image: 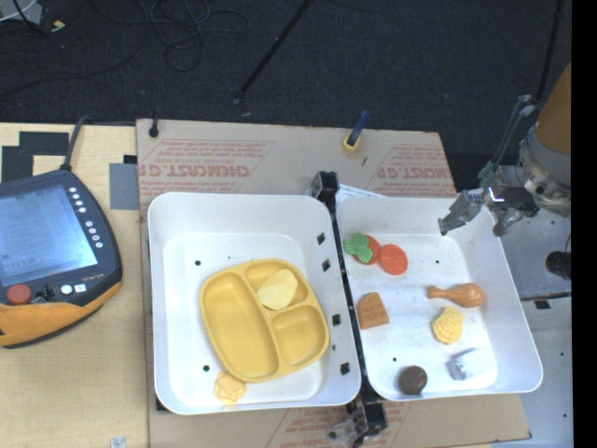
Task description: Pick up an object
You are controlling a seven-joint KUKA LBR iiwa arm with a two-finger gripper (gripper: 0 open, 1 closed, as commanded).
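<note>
Gripper poised over upper right rim of right bin, fingers spread, nothing between them. Directly below and left: drumstick on bin floor, corn piece just beneath it. Further left: red tomato touching green vegetable; brown waffle-like block near the divider. Along front edge: dark round piece and small grey object, apart. No item between gripper and drumstick. Left bin carrying yellow divided tray with pale slice in upper compartment; small yellow piece touching tray's front corner. Teach pendant on tabletop, far left
</note>
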